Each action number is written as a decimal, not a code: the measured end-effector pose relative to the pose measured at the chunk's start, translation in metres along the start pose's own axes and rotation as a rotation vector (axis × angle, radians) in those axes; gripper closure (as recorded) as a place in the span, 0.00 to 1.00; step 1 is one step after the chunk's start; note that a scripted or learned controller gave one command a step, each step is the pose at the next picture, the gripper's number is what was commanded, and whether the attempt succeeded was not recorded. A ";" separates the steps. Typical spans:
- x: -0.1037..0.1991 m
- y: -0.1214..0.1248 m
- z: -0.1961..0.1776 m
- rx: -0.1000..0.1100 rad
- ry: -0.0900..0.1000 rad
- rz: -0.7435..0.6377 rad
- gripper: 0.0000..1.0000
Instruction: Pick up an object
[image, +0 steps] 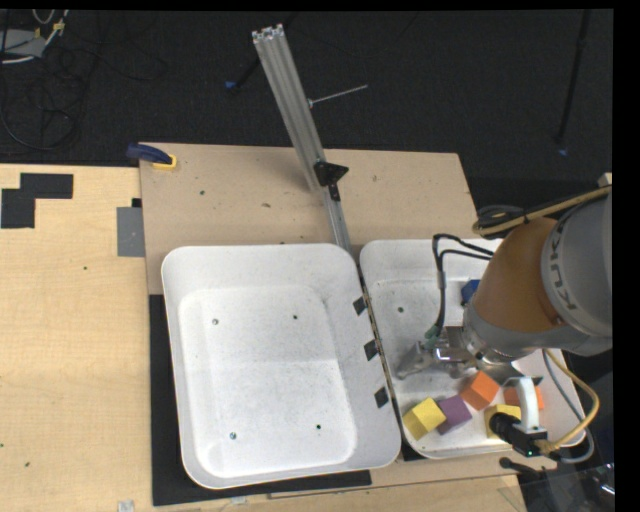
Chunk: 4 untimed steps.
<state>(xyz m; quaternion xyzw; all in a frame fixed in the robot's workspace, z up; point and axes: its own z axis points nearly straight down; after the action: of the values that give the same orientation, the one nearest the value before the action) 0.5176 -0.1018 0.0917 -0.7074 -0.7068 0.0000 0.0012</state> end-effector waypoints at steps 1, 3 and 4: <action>-0.001 -0.001 -0.011 0.002 0.002 0.008 1.00; -0.003 0.006 -0.115 -0.006 -0.002 -0.002 1.00; -0.009 0.008 -0.177 -0.006 -0.003 -0.001 1.00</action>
<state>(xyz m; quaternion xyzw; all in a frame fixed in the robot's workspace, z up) 0.5258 -0.1111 0.2692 -0.7070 -0.7072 -0.0011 -0.0019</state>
